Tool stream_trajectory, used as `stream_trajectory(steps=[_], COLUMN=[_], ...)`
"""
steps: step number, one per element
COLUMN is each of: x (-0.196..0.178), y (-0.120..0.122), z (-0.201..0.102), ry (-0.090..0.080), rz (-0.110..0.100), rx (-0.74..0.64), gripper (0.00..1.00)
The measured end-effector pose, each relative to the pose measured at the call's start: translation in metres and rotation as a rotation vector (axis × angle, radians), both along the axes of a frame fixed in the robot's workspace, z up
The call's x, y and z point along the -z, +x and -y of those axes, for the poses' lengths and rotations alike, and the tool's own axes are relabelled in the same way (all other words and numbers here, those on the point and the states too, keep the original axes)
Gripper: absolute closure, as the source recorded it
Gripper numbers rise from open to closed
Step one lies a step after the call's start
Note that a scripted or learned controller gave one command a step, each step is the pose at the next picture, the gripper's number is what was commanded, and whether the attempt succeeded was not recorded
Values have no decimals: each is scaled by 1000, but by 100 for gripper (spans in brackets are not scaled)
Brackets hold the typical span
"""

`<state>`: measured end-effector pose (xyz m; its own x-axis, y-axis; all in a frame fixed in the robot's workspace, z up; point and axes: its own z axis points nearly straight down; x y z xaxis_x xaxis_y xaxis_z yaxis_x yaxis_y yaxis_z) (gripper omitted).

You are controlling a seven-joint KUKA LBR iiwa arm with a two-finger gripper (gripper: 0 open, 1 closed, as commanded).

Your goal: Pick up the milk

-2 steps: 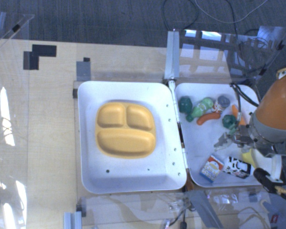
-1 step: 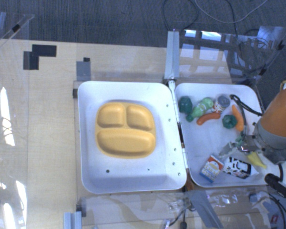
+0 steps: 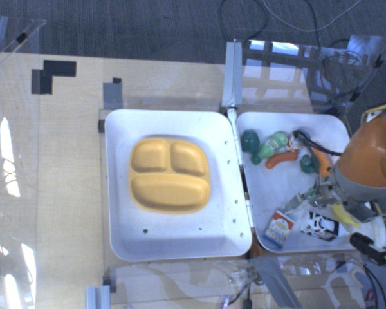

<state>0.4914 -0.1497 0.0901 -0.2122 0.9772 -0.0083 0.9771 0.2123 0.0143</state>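
White bin point(image 3: 270, 185), black-and-white milk carton point(image 3: 321, 224)

Cow-patterned milk carton point(image 3: 321, 225) flat in right bin point(image 3: 270, 192)

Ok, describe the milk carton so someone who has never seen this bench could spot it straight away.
Look in the right bin, the one without the yellow tray. Along its near edge lie two small cartons, just below the gripper. The milk carton is the white one with black cow-like patches, to the right of the blue and orange carton.
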Motion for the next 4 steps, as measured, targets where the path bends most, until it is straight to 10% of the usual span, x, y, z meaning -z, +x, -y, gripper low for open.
stream_trajectory(steps=[1, 3, 4], x=[1, -103, -50], y=[-1, -3, -3], z=[-4, 29, -3], ry=[6, 4, 2], rz=[-3, -10, -13], rx=[215, 72, -284], gripper=[0, 0, 0])
